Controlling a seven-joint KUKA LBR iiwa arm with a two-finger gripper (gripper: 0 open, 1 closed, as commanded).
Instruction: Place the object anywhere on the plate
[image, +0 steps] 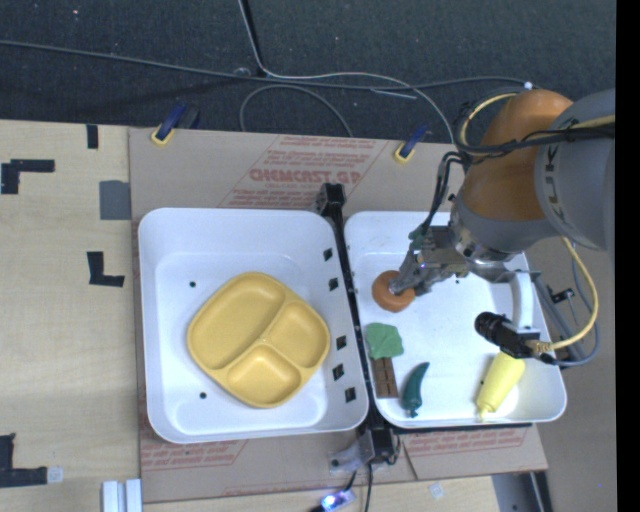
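Observation:
A yellow plate (258, 338) with three compartments lies in the left bin (160, 300). In the right bin (455, 330) an orange-brown round object, like a doughnut (390, 293), sits near the left wall. My gripper (408, 283) hangs right over the doughnut's right side, its dark fingers reaching down to it. Nearer the front lie a green leafy piece (383, 340), a dark green pepper (414, 388) and a yellow corn-like object (499, 384).
A brown bar (388, 377) lies by the right bin's left wall. A black cable end (500, 333) hangs over the right bin. The divider with black clips (345, 300) runs between the bins. The arm's orange band (520, 150) looms at the right.

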